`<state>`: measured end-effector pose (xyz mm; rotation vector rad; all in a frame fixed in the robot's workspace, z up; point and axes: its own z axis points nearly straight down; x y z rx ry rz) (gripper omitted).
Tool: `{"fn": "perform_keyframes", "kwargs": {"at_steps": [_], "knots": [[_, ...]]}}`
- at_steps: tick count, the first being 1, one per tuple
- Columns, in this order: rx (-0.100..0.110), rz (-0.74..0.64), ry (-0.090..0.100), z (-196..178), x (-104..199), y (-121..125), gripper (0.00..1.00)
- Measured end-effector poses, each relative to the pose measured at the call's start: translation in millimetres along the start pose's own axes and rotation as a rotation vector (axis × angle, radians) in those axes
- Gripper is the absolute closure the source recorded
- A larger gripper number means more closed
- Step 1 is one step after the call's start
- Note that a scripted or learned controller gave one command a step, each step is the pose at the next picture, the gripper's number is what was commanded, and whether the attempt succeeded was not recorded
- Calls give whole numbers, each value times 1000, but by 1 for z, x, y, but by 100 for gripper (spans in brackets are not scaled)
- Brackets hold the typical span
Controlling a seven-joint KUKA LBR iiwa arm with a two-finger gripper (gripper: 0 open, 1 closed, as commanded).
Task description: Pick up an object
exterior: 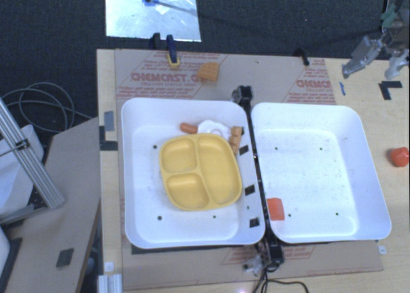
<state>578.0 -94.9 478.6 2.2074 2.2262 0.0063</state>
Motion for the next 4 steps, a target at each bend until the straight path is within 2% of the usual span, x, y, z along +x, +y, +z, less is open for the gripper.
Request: {"fn": "perform_keyframes", "kwargs": {"at_steps": [1, 4], "knots": [[1, 16, -3, -28, -76, -42, 0], [4, 5, 0, -26, -71, -40, 0]]}}
